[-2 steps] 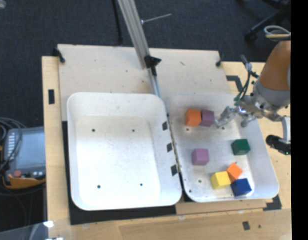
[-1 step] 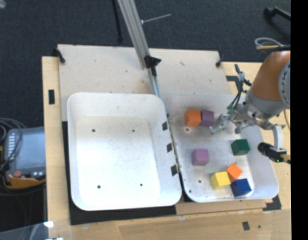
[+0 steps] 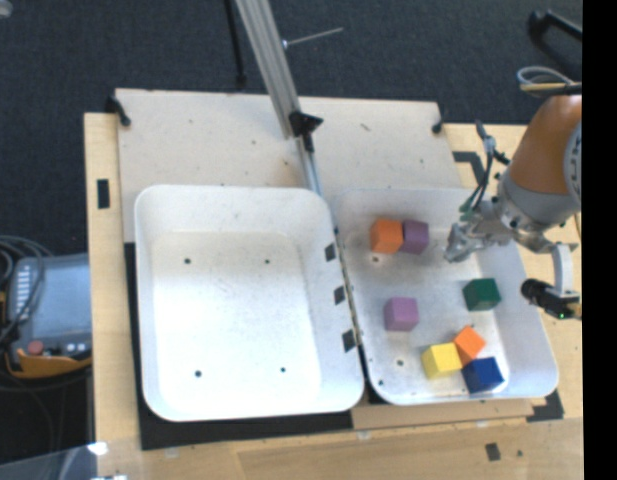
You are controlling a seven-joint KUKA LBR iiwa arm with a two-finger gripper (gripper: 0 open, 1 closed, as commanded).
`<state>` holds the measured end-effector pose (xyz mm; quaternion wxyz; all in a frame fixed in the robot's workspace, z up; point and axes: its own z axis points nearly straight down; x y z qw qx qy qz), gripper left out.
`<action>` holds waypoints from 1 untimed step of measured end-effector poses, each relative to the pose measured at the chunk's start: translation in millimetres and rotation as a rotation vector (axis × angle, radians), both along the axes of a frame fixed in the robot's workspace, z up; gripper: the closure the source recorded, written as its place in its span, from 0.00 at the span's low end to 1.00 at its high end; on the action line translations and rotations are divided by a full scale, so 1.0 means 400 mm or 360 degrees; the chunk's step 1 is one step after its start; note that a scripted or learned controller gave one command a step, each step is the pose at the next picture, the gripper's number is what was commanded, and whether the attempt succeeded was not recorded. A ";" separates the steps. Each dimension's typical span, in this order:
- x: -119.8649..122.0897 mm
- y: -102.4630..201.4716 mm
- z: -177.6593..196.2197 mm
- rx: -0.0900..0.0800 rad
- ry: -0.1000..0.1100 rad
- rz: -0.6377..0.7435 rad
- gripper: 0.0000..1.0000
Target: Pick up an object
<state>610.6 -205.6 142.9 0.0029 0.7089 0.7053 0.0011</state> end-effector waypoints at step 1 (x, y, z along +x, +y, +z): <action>0.015 -0.013 0.160 0.0000 -0.0004 0.0011 1.00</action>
